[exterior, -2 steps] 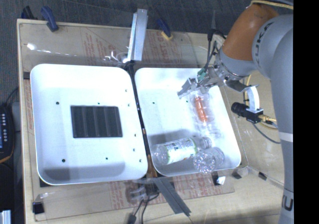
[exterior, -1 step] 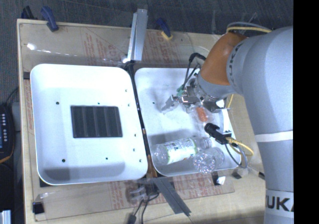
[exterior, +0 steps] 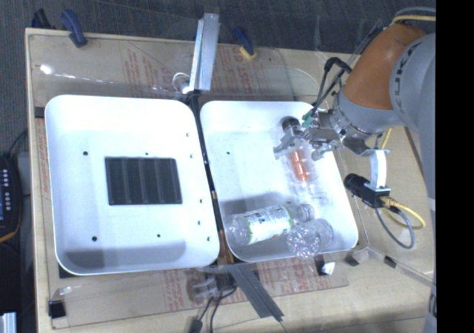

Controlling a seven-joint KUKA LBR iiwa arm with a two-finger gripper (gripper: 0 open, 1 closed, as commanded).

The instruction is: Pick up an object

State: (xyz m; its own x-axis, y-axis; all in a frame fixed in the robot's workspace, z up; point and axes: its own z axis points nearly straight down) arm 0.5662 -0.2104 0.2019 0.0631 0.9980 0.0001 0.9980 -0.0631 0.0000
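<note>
I have the claw (exterior: pixel 302 148) down in the right-hand shallow white bin (exterior: pixel 222 176), over a clear plastic tube with an orange insert (exterior: pixel 300 166). I cannot tell whether it is gripping. Nothing looks lifted yet. A clear plastic bottle with a pale label (exterior: pixel 263 223) lies nearer the front wall.

The grey KUKA arm with the orange band above its wrist (exterior: pixel 385 76) enters from the right edge of the camera view and slants down and leftward. Its wrist sits over the far right corner of the right-hand shallow white bin (exterior: pixel 222 120). The metal two-finger gripper (exterior: pixel 295 143) hangs just inside that bin's right wall, near its far edge. A black cable loops from the wrist alongside the arm.
</note>
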